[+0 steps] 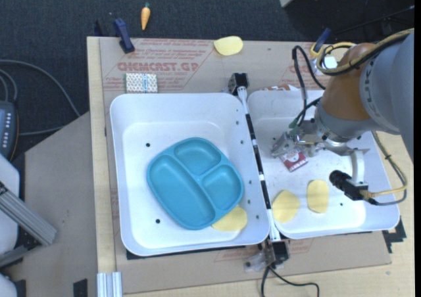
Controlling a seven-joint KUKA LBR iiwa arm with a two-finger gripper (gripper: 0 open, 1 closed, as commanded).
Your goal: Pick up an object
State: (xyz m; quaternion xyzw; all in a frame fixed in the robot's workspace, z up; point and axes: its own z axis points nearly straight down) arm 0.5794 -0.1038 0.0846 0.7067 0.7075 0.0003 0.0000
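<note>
Gripper (287, 146) low in right bin (368, 220), directly over small red-and-white packet (295, 161); grip state impossible to tell. Yellow chips (318, 195) nearby. Blue divided plate (195, 182) in left bin (131, 118).

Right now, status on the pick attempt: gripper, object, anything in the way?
Gripper low in right bin, over small red-and-white packet; grasp not confirmed. Two yellow pieces lie nearer the bin's front. Blue divided plate sits in left bin, out of the way.

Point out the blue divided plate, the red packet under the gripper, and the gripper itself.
blue divided plate (195, 182), camera view, on its central ridge.
red packet (295, 161), camera view, on its top face.
gripper (287, 144), camera view, at its fingertips.
</note>
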